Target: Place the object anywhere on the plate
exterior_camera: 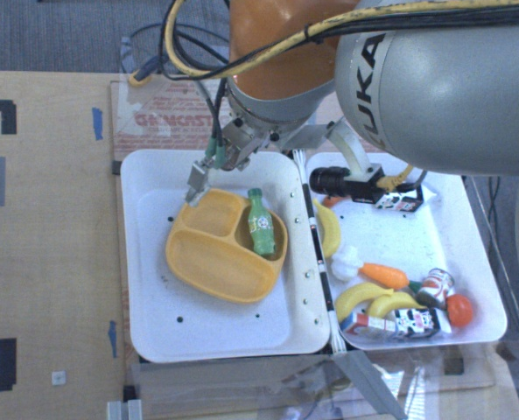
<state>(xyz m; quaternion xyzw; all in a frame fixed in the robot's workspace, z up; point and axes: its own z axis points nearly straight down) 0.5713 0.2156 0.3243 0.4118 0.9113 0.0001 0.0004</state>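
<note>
The green bottle [260, 224] lies on the yellow divided plate [215, 265] in the left bin [145, 322] — in the plate's right compartment. The gripper [198, 180] hangs just over the plate's upper-left rim, holding nothing — its opening I cannot tell.

A small green bottle [260, 224] with a pale label is lying on its side in the right-hand compartment of the yellow divided plate [215, 265] — cap pointing toward the far rim. The plate is sitting in the left white bin [145, 322].
</note>
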